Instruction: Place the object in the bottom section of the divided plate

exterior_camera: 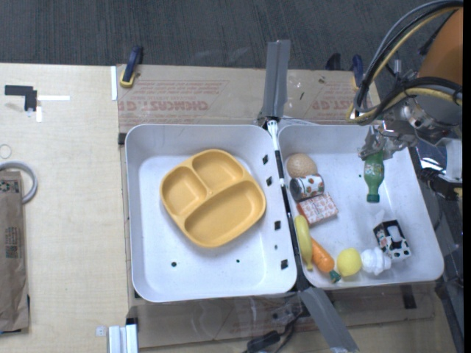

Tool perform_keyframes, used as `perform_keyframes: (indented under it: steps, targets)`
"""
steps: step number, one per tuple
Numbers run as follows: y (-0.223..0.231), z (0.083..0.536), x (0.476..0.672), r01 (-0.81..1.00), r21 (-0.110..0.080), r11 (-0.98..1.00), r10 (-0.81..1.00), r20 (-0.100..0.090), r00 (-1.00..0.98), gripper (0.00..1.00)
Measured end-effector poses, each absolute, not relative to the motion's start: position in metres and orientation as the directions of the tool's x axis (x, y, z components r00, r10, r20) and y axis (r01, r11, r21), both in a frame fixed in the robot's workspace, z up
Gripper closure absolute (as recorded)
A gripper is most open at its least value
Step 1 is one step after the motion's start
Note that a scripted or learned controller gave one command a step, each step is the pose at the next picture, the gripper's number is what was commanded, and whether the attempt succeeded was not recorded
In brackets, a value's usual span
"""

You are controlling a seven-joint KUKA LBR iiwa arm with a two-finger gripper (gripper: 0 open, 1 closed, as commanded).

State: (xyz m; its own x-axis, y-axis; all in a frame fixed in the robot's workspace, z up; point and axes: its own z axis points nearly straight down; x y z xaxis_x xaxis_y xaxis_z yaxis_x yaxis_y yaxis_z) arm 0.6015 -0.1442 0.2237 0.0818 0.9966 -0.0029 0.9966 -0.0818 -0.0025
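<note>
The yellow divided plate (171, 204) lies in the left bin, with two small sections toward the back and one large section (221, 215) toward the front. Over the back right of the right bin, my gripper (375, 151) is shut on the top of a green bottle (373, 176). The bottle hangs upright below the fingers, well to the right of the plate.
The right bin (412, 271) holds a brown ball (300, 165), a small can (307, 186), a red-and-white box (317, 209), a banana (302, 235), a carrot (322, 257), a lemon (349, 261), a white toy (374, 262) and a black-and-white toy (391, 239). A ridge (278, 190) divides the bins.
</note>
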Motion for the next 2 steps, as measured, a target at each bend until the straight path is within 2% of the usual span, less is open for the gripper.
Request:
perform_keyframes:
  steps: [1, 2]
  targets:
    - [-0.092, 0.125, 0.62, 0.991, -0.004, -0.136, 0.991, -0.001, 0.136, 1.0]
    - [-0.114, 0.222, 0.595, 0.993, -0.001, -0.122, 0.993, -0.002, 0.122, 1.0]
